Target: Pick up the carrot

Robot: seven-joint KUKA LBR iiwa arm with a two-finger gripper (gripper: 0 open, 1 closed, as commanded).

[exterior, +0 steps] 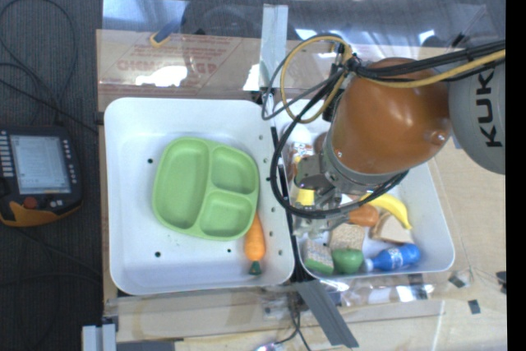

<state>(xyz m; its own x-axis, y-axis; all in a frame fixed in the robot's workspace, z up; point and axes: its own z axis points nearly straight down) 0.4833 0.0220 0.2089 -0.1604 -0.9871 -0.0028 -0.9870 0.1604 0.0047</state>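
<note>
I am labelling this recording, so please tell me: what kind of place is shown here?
Most likely a robotics lab test bench: a KUKA arm hangs over two white bins, toy food such as the carrot lies in them, and a teach pendant rests on grey carpet.

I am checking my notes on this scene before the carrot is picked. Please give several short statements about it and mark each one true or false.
1. The carrot lies in the left bin. True.
2. The carrot rests inside a compartment of the green tray. False: it lies on the bin floor, beside the tray's lower right corner.
3. The arm is above the right bin. True.
4. The banana is in the left bin. False: it is in the right bin.
5. The green tray has three compartments. True.
</note>
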